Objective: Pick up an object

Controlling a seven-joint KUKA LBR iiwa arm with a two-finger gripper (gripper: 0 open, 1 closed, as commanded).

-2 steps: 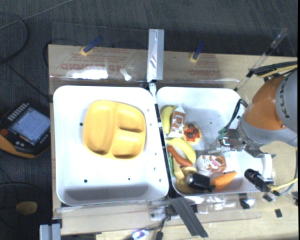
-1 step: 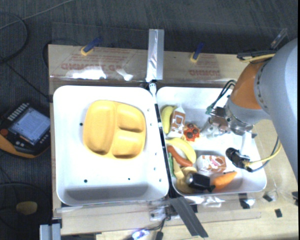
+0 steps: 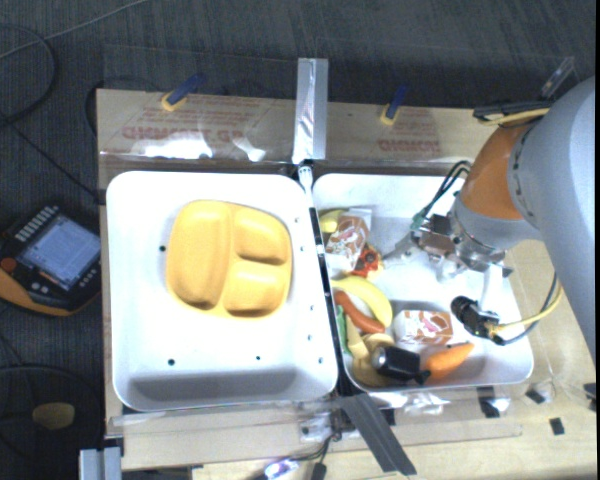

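With jaw state indeterminable, the gripper [image 3: 458, 256] is positioned over the right bin [image 3: 515, 360], where crowded objects [image 3: 400, 343] against the left wall may be knocked aside or double-gripped.

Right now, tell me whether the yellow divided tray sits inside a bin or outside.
Inside. The yellow divided tray lies flat on the floor of the left white bin, its edges within the bin's walls.

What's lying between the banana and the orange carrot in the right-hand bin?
In the camera view, a small white packet with red print lies between the banana and the carrot, with a black object just below it.
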